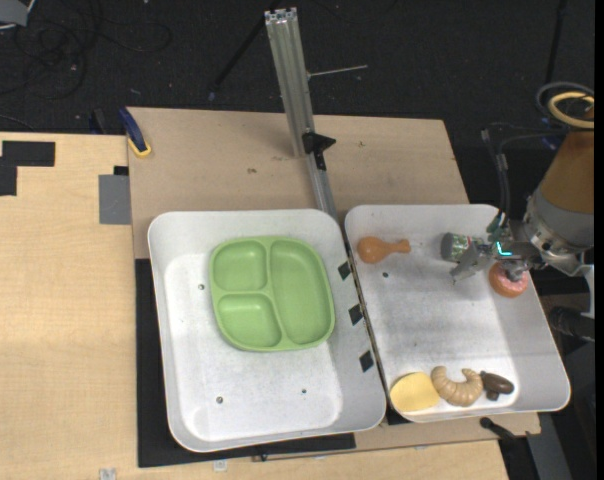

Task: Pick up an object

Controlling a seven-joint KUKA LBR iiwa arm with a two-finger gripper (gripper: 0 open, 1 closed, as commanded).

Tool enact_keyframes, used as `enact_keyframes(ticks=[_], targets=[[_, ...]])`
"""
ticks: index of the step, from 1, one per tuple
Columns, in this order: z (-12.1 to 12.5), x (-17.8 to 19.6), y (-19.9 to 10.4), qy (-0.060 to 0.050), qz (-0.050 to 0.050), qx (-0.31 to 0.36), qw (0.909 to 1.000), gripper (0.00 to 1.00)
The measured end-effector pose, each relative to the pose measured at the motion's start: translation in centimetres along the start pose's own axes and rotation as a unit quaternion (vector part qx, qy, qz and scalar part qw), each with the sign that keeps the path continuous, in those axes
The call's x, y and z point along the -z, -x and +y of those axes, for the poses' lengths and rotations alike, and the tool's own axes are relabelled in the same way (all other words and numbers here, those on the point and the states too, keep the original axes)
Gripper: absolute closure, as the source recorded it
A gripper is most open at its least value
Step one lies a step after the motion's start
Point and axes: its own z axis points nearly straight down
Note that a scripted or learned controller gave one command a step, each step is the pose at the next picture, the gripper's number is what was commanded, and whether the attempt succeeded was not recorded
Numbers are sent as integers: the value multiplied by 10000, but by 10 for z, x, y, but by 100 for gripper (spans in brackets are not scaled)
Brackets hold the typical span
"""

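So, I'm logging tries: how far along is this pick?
Nothing looks lifted. The claw is low at the right bin's far side, near the pink donut. The orange drumstick and yellow piece lie in it. Grasping and lifting remain.

End effector (469, 264): hanging low over the right bin (434, 328), near its far right corner.
Pink round object (509, 281): lying just right of the end effector.
Orange drumstick-shaped toy (380, 249): lying to its left.
Yellow piece (414, 393), tan curled toy (458, 386): sitting well in front of it.
Green divided plate (272, 293): resting in the left bin (182, 388), far left of it.
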Motion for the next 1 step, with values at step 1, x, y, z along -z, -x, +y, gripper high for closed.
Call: enact_keyframes(ticks=[1], targets=[[1,1,0,9,-2,1,10000,0]])
